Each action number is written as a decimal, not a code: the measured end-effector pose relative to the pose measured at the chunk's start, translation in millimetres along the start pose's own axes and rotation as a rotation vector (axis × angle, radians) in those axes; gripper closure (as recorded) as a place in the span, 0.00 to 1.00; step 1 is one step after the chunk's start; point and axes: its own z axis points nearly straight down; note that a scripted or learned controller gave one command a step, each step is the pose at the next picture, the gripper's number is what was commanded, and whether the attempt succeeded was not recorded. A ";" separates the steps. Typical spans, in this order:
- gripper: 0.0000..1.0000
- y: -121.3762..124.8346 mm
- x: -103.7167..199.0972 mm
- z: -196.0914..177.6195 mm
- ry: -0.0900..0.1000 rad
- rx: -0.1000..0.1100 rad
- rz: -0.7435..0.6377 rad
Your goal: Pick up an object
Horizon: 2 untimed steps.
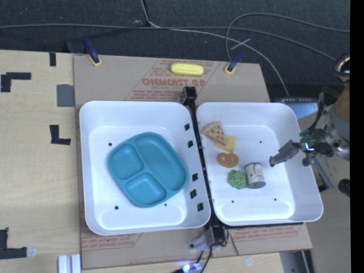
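Bench: cardboard sheet (165,84) fixed at the top by two blue-and-yellow clamps (92,54), on a pale wooden surface.
Left bin (94,124): white, shallow, centre-left of the frame. It holds a blue divided tray (148,168), three compartments, lying flat and turned at a slant.
Right bin (284,124): white, shallow, centre-right of the frame, touching the left bin along a dark middle seam.
Contents, right bin: four small objects grouped in its left half.
Pizza slice (215,132): toy wedge with red spots, uppermost of the group, near the seam; a yellow cheese-like wedge (227,142) lies against its lower right side.
Pretzel (227,160): brown ring, flat on the bin floor, just below the wedge.
Green item (237,180): lumpy, broccoli-like (identity uncertain), lower in the group.
Can (255,175): small, lying on its side, touching the green item's right edge.
Outside the bins: yellow corn-like piece (186,69) on the cardboard, top centre of the frame.
Gripper (280,156): over the right bin's right side, near its wall, right of the can and apart from it. Nothing is seen in it.
Finger state: cannot tell; the end shows as one grey blurred shape.
Arm: enters at the right edge of the frame, mid-height.
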 end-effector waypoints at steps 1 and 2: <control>0.00 2.2 0.3 -5.5 -0.003 -0.011 -0.004; 0.00 4.0 5.3 58.0 -0.001 -0.005 -0.003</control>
